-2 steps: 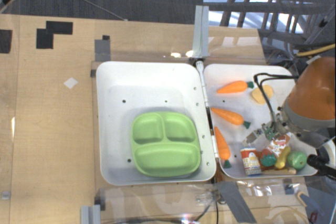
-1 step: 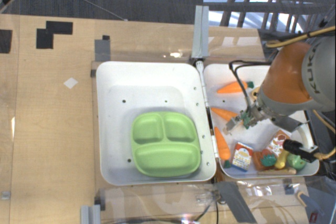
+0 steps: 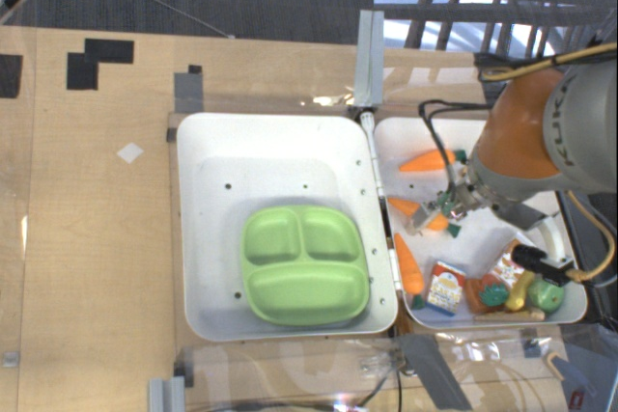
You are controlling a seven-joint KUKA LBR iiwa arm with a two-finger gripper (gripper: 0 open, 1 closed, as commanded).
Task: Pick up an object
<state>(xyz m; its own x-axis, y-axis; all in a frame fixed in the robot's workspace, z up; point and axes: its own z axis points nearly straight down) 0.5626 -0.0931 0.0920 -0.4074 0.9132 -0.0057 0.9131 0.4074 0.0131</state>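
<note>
Objects for picking lie in the right bin (image 3: pixel 391 142): carrots, a small carton and other toy foods. Left bin (image 3: pixel 203 207): holds a green divided plate (image 3: pixel 305 263). Arm (image 3: pixel 541 125), grey with orange band, reaches over the right bin. Gripper (image 3: pixel 446 206) sits low among the carrots; how far it is open, and whether it grips anything, cannot be told. One carrot (image 3: pixel 409 265) lies along the bin's left wall; another (image 3: pixel 425 162) lies near the bin's far end. Carton (image 3: pixel 445 288) stands near the bin's front wall.
</note>
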